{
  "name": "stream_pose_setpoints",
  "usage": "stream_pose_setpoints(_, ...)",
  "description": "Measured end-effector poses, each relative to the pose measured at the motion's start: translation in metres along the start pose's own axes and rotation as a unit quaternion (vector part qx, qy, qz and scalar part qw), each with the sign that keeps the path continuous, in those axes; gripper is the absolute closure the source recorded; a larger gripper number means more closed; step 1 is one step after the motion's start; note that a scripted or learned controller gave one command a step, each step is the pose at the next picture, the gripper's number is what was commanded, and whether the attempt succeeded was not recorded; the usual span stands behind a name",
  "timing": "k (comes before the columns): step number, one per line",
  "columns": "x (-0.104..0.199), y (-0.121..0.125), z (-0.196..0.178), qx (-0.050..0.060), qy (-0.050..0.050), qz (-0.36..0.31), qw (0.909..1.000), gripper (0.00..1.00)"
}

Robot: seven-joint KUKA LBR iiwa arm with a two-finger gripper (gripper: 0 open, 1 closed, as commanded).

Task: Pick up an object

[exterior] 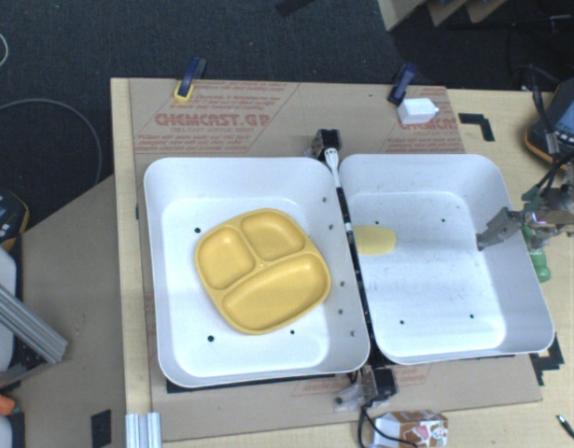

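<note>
A yellow divided plate [261, 270] with three compartments lies flat in the left bin [165, 203]. A small pale yellow lump [375, 241] rests on the floor of the right bin [436, 343], close to its left wall. My gripper [499, 230] shows as a grey pointed piece at the right bin's right rim, far right of the lump and touching neither object. Most of the arm behind it is cut off by the view's edge.
Both bins sit on a cardboard sheet [268, 110] held by clamps [187, 79] at the back. A white block [417, 111] lies behind the right bin. Cables and a small box [413, 429] sit at the front edge.
</note>
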State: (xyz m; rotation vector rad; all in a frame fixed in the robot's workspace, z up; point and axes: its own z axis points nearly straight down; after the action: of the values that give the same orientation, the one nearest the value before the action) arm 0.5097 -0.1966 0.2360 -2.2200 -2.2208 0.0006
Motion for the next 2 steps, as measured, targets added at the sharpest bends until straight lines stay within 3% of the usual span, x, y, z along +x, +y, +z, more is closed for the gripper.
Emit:
stream_pose_setpoints(1,0.057,-0.029,-0.140,-0.009,-0.001,-0.003,0.9999,0.00)
stream_pose_setpoints(2,0.046,-0.030,-0.287,-0.010,-0.004,0.000,0.9999,0.00)
